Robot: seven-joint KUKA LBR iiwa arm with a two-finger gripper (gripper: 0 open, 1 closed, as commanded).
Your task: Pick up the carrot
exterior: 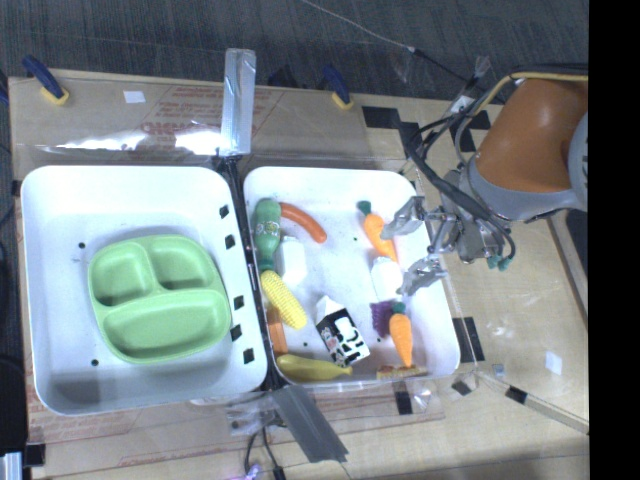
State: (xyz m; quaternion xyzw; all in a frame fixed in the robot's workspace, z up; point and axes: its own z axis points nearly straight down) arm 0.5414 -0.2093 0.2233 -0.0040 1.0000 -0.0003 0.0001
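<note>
Partly masking the carrot (376, 234): spread fingers (404, 217).

Even, fairly bright light is falling from above me, and the two white bins (330, 183) are washing out toward glare. Clear tape along the bench's (560, 298) far edge is throwing pale reflections. Soft shadows are gathering at the left bin's (40, 268) near corner. The picture is looking slightly soft and grainy, and my orange band (530, 133) is blurring.
</note>
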